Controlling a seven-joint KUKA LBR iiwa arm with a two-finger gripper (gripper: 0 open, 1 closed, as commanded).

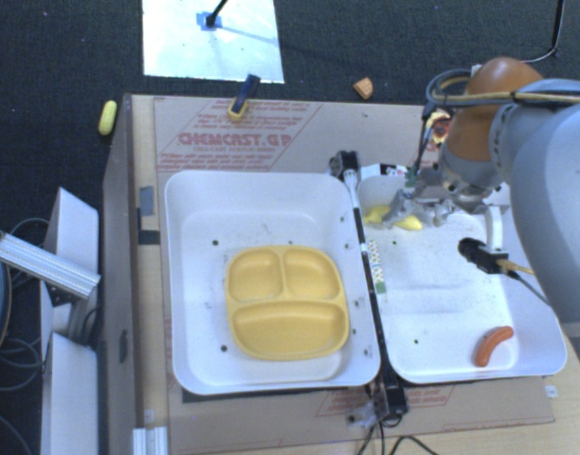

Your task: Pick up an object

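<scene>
My gripper point(409, 212) is down in the far left corner of the right bin point(442, 349). A yellow object point(376, 215) lies right under and beside it, showing on both sides of the gripper's tip. Whether the object is held cannot be made out from here. An orange-red sausage point(493, 345) lies near the front right corner of the same bin, well away from the gripper. In the left bin point(195, 254) sits a yellow divided plate point(286, 301).
The arm's grey body covers the right bin's far right side. The bins' shared wall point(366, 254) runs just left of the gripper. Outside the bins lie a small yellow piece point(107, 117), a brown bit point(364, 87) and a blue-and-yellow item point(242, 97).
</scene>
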